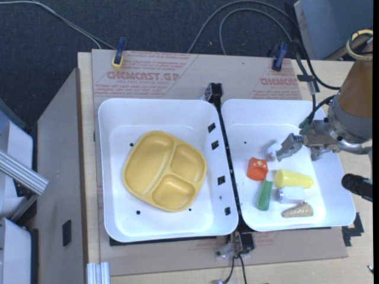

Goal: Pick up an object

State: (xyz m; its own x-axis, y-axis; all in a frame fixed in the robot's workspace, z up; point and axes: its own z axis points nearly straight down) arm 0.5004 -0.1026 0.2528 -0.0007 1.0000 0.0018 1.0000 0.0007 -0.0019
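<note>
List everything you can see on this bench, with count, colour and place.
bins: 2, white, side by side on the board; left bin, right bin
divided plate: 1, yellow, in the left bin
orange object: 1, orange-red, right bin, centre left
green object: 1, green, right bin, below the orange one
yellow object: 1, yellow, right bin, right of the orange one
white object: 1, white, just below the yellow one
tan object: 1, tan, cone-like, near the right bin's front edge
clamps: 2, blue, on the board's far edge
cables: dark and light, beyond the board
arm: 1, grey with orange band, from the right
gripper: 1, grey, above the right bin
</note>
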